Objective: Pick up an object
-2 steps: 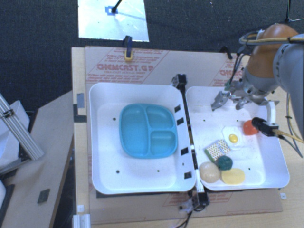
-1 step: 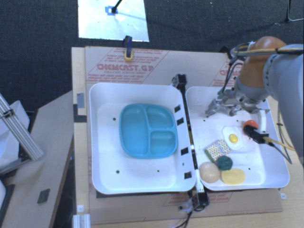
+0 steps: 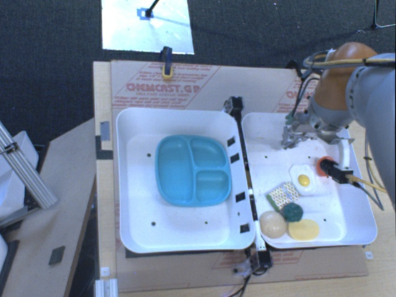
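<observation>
Yellow lump [image 3: 303, 229] and tan ball [image 3: 273, 224] sit side by side at the near edge of the right bin [image 3: 266, 159]. A green ball [image 3: 292, 212] is tucked in just behind them, between the two. A checked pad [image 3: 284, 195] lies flat just past the green ball, a bit to the left. Its far corner is right up against a toy egg [image 3: 303, 179] (the fried kind, white with a yellow middle). A red thing [image 3: 323, 163] lies just to the right of the egg, and part of it is hidden.

Farther back in the same bin, the pincer [image 3: 292, 138] points down over bare white floor, apart from all the toys. I cannot tell if it is open or closed. The grey arm [image 3: 365, 91] comes in from the right.

A blue plate [image 3: 192, 169] with three parts lies flat in the middle of the left bin [image 3: 136, 166]. Both bins rest on a brown sheet [image 3: 167, 85] on the counter [image 3: 102, 166].
</observation>
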### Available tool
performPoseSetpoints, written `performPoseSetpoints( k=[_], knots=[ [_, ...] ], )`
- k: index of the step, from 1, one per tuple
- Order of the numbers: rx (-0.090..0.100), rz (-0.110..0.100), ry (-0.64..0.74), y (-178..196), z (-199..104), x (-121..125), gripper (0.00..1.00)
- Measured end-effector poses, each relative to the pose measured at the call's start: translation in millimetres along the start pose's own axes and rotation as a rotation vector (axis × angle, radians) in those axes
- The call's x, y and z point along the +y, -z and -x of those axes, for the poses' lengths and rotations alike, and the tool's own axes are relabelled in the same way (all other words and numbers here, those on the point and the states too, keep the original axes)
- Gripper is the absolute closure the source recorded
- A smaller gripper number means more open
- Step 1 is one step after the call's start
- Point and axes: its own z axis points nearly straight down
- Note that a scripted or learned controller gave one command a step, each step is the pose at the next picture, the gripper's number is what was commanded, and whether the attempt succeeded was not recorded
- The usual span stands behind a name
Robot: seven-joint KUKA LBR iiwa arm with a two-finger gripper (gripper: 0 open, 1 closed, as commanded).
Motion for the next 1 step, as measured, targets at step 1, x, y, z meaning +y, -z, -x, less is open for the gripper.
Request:
performPoseSetpoints(
  k=[1],
  knots=[
    [0.001, 0.000, 0.003, 48.2, -9.0, 0.3, 1.00]
  ],
)
